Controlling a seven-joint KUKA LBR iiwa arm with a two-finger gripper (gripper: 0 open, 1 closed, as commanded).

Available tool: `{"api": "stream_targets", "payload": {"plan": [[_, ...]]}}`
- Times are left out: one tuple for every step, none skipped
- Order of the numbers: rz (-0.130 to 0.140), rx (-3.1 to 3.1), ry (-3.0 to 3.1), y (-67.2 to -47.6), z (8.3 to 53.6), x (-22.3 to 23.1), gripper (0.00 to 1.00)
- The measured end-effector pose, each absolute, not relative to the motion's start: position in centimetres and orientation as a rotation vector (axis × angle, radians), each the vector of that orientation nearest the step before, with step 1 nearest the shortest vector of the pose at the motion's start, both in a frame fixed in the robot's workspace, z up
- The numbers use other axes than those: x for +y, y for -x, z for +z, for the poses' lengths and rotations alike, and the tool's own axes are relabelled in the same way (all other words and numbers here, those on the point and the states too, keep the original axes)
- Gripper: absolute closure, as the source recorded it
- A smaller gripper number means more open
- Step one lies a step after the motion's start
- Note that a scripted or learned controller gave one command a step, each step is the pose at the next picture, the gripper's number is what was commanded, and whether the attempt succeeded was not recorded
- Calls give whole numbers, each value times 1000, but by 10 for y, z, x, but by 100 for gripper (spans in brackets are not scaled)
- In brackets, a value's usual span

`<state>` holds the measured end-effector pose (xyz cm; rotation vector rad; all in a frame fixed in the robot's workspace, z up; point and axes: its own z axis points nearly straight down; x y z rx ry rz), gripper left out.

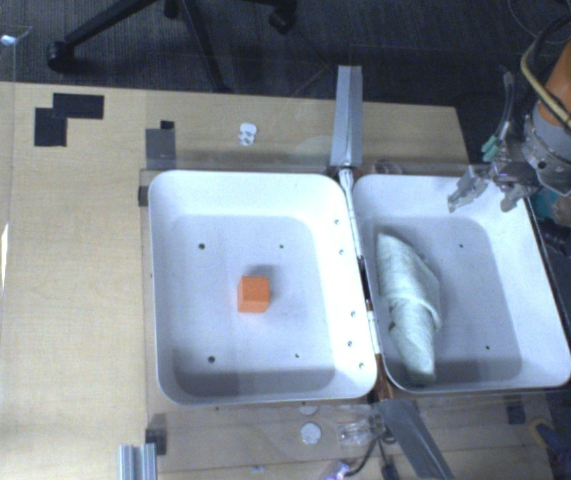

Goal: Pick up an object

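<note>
Over the right bin's (555, 353) far edge the gripper (487, 193) is hung, fingers spread and holding nothing. The approach is judged in hand; descent onto the cloth (408, 303) below is required.

A small orange cube (254, 294) lies in the left bin (180, 203), near the middle of its floor and a little toward the front. It sits flat on one face, apart from all the walls. A white rolled cloth (407, 300) lies in the right bin (525, 268), in its left half, close beside the wall that divides the two bins. It is long and soft, with folds, and stretches from the back of the floor toward the front, slightly slanted.
</note>
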<state>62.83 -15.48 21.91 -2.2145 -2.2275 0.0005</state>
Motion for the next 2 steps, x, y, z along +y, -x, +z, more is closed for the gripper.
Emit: {"api": "stream_targets", "payload": {"plan": [[-3,-2229,2218,-654,98,-139,0],[-4,-2236,2214,-655,108,-138,100]]}}
